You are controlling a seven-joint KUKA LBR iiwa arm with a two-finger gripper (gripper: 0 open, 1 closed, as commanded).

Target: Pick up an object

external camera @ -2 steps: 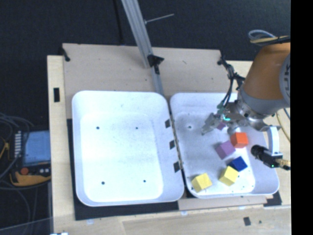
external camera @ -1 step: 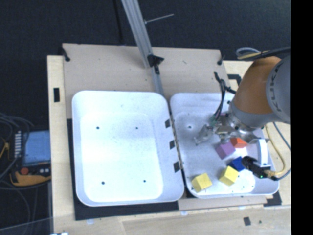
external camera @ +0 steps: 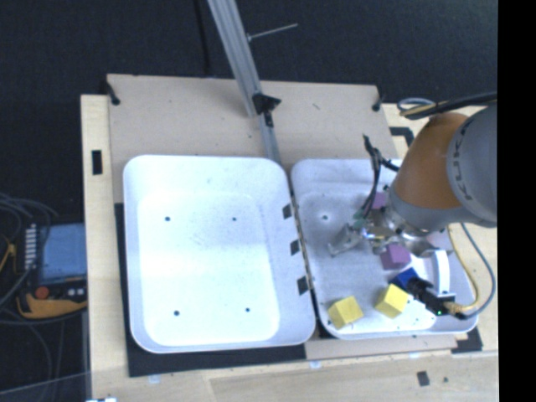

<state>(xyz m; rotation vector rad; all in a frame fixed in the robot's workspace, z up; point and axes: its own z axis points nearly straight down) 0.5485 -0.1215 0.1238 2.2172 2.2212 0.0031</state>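
Observation:
My gripper (external camera: pixel 345 239) hangs low over the middle of the right bin (external camera: pixel 322 193), its grey fingers pointing left toward the bin floor. Nothing shows between them. Two yellow blocks lie near the bin's front edge, one (external camera: pixel 345 311) at front centre and one (external camera: pixel 391 301) to its right. A purple block (external camera: pixel 392 255) sits just right of the gripper, partly under the wrist. A blue object (external camera: pixel 405 278) lies between the purple block and the right yellow block. The orange-banded arm (external camera: pixel 429 174) covers the bin's back right part.
The left bin (external camera: pixel 205 249) lies beside the right one, divided by a rim with black clips. A slanted metal rail (external camera: pixel 239 53) rises behind the bins. Cables and a white strip (external camera: pixel 442 276) sit by the right bin's right edge.

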